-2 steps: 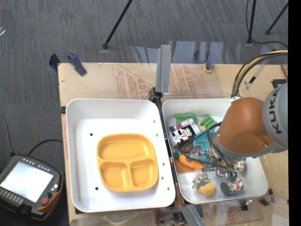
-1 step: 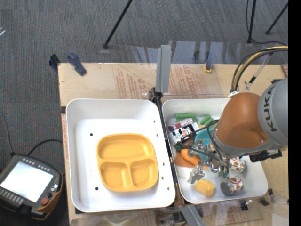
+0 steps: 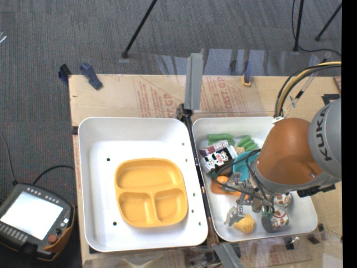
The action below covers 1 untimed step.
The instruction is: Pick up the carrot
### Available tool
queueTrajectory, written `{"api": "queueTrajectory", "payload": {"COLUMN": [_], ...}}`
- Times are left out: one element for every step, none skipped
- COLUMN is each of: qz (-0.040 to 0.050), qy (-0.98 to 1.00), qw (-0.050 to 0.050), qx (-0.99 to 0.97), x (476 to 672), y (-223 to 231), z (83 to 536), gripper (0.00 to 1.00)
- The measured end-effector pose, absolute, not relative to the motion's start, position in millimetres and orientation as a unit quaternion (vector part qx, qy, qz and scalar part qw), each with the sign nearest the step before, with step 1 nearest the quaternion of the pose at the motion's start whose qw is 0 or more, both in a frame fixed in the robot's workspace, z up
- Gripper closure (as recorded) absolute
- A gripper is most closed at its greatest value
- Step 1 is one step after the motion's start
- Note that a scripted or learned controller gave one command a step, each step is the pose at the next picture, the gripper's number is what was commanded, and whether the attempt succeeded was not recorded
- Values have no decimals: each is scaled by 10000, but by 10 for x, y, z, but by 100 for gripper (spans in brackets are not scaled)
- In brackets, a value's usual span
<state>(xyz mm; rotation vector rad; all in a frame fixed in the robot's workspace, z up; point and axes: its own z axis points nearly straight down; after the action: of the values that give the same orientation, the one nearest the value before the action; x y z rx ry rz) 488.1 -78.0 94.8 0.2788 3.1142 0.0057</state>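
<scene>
The carrot [image 3: 222,185] is a small orange piece lying near the left wall of the right bin [image 3: 310,219], just below a cow-patterned carton [image 3: 217,158]. My gripper [image 3: 247,196] hangs low in the right bin, right beside the carrot's right end and partly covering it. The arm's orange band [image 3: 287,152] hides the bin's middle behind it. I cannot see whether the carrot is touched or gripped.
Around the gripper lie a corn cob [image 3: 244,224], a grey piece [image 3: 231,219], two round speckled toys [image 3: 275,221], a teal item [image 3: 243,162] and green beans [image 3: 222,138]. The left bin [image 3: 95,149] holds a yellow divided plate [image 3: 150,192].
</scene>
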Motion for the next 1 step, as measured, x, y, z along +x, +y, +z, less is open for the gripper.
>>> {"api": "queueTrajectory", "payload": {"qz": [8], "qy": [9998], "qw": [-2], "qx": [182], "x": [5348], "y": [-825], "z": [871], "gripper": [0]}}
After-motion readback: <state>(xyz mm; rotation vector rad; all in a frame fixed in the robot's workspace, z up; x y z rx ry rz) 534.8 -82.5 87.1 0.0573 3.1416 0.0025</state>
